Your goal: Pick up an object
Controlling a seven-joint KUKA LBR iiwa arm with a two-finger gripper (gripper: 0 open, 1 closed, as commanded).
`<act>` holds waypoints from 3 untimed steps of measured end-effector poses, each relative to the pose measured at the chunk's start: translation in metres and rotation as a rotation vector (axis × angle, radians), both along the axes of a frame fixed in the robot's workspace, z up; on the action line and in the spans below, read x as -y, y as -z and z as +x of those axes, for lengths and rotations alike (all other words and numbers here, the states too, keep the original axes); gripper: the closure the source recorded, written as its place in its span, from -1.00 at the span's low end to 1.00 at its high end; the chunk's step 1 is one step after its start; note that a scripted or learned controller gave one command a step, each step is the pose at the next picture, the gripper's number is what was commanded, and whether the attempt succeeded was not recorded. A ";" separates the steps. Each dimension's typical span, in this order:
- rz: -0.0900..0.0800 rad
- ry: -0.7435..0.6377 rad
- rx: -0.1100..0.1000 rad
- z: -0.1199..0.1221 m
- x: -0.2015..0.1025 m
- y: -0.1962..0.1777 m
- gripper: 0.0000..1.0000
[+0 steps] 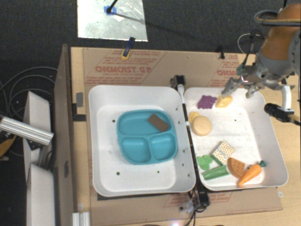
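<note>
We see the pincer (240,89) spread wide over the right white bin's (273,140) far edge, gripping nothing; one finger touches a small yellow toy (224,100) beside a purple piece (206,101). Red lettering on the cardboard sheet (141,62) covering the bench reads "CHEMCAST". A teal divided tray (143,142) fills the left bin (106,126).

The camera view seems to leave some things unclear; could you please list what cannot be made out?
- Hand: fingers blurred; whether it grips the yellow piece cannot be told.
- Arm: cut off by the top and right edges.
- Green items: overlapping and too small to identify.
</note>
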State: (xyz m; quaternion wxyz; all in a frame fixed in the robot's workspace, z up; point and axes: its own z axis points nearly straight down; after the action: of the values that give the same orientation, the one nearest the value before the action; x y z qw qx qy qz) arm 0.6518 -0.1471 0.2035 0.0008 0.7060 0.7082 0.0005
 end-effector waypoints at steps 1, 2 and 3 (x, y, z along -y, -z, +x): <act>0.001 -0.004 -0.002 0.017 -0.024 0.046 -1.00; 0.000 0.002 0.001 0.017 -0.048 0.096 -1.00; 0.001 0.004 -0.005 0.016 -0.026 0.120 -1.00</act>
State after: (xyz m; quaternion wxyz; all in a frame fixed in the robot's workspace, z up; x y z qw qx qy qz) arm 0.6679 -0.1215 0.0838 -0.0015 0.7075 0.7068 -0.0009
